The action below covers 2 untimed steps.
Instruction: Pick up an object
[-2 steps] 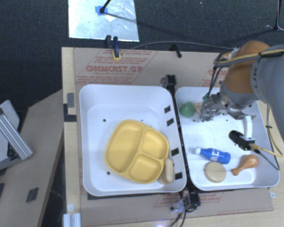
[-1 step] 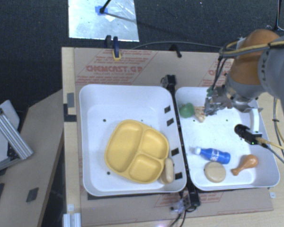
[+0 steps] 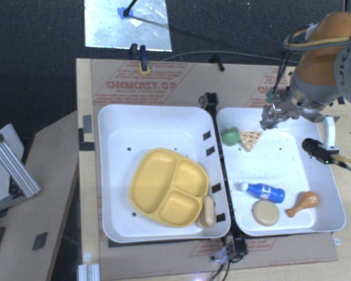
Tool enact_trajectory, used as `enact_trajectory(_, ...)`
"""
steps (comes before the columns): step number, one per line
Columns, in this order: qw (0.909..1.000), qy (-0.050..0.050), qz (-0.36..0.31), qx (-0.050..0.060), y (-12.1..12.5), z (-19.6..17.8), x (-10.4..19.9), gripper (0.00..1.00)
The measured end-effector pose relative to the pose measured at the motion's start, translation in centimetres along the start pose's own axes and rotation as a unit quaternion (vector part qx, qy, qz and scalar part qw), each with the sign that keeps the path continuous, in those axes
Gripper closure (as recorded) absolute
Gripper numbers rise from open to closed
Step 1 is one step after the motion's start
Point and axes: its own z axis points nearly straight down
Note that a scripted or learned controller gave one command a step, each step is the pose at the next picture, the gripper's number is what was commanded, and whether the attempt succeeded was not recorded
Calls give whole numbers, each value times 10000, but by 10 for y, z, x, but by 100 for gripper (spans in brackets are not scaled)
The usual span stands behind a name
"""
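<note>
Gripper [image 3: 271, 118]: grip state cannot be told; hovering at right bin's [image 3: 333, 206] far edge; best lowered squarely over pizza slice [image 3: 251, 139]

Two white bins [image 3: 158, 119], smooth plastic with a soft sheen. The yellow divided tray [image 3: 169, 186] looks like matt plastic. The blue bottle [image 3: 263, 191] shines, glossy. Brown cardboard sheet [image 3: 164, 81] under it all, dull and printed red. Up top, a crinkled foil panel [image 3: 127, 15], bright metallic glare. The gripper [image 3: 271, 117]: bare grey metal.
</note>
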Motion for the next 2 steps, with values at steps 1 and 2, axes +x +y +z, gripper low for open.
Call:
enact_trajectory(1,10000,2,2,11,2,-41,0,100)
enact_trajectory(2,10000,10,-10,42,-20,-41,44,100)
